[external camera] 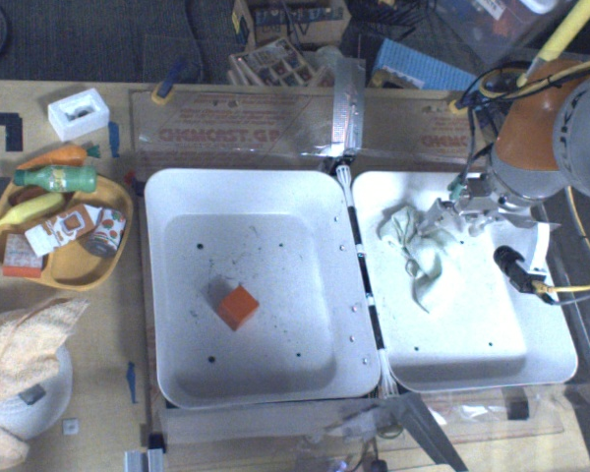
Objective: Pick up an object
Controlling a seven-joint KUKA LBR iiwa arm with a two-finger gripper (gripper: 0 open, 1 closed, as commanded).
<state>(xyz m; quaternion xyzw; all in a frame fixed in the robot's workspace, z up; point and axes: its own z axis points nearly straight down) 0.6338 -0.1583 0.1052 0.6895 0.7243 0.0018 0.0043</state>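
I see two big white bins side by side on the bench. The left bin (pixel 177 214) has one small orange block (pixel 239 307) sitting on its floor, a bit left of the middle. The right bin (pixel 531 352) has a soft, crumpled pale green-grey thing (pixel 418 249), maybe a cloth or a floppy toy, lying near the top left part.

My arm (pixel 531 136) comes in over the right bin's top right corner. My gripper (pixel 462 209) is low there, just beside the crumpled thing, maybe touching its edge. It is too blurry up there for me to tell more about my grip.

So I think my job is only started. Nothing is lifted yet. The crumpled thing rests on the bin floor, and the orange block lies well apart from me. I must grab one and raise it.

Off to the left is a yellow bowl (pixel 64 273) full of toy food.
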